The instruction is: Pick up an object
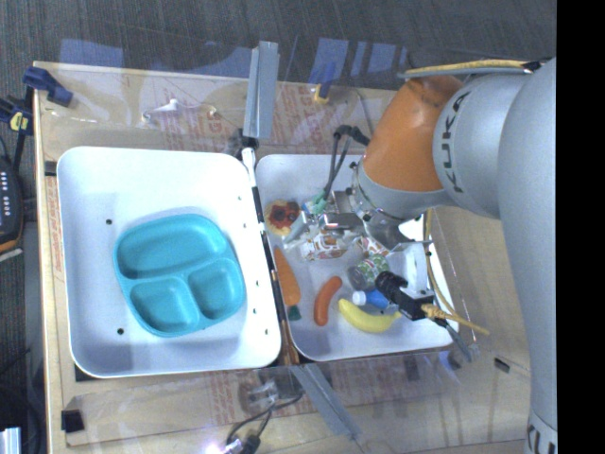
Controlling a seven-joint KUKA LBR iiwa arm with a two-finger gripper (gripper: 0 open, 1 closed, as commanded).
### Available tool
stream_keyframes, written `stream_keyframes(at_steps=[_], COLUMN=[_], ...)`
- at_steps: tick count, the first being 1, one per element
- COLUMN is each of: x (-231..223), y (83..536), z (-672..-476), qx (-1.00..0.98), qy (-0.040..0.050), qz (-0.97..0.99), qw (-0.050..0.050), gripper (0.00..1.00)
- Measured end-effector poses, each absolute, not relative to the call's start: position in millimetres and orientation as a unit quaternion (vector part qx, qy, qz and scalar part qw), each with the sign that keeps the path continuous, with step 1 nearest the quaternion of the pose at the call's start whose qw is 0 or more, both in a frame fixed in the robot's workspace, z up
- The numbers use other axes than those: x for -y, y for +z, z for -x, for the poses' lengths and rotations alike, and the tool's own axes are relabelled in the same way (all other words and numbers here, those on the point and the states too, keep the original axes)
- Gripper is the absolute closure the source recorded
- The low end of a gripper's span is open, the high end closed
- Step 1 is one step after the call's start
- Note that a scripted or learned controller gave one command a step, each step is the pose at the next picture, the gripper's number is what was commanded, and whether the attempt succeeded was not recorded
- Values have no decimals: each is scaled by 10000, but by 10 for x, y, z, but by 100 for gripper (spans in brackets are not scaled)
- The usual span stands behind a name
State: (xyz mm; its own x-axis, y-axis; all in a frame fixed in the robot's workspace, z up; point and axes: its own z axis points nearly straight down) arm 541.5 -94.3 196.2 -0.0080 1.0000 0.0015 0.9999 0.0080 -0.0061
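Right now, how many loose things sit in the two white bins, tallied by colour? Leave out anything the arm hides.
Blue, the moulded three-compartment plastic tray in the left bin: 1
Yellow, the curved toy banana: 1
Orange-red, the sausage-shaped toy and the long carrot-like toy: 2
Mixed dark red and yellow, the small round toy: 1
Total: 5

A blue tray (178, 272) with three compartments is lying in the left bin (85, 173), tilted a little against the bin's edges. The two bins are sitting side by side on a wooden bench (142, 102) covered with clear plastic sheeting. A grey metal bar (261, 88) is standing at the far side, above the gap between the bins. A small blue clamp (47, 85) is gripping the bench's far left corner. Dark carpet (284, 8) is showing beyond the bench.
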Motion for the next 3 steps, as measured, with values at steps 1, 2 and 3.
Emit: stream_keyframes(at_steps=[1,2,3], x=[1363,1484,1491], y=[1288,919,1021], z=[-4807,-4770,-4774], qx=[7554,7072,7092], qy=[12,-1,2], qz=[6553,7070,7050], qw=[26,21,21], gripper=[0,0,100])
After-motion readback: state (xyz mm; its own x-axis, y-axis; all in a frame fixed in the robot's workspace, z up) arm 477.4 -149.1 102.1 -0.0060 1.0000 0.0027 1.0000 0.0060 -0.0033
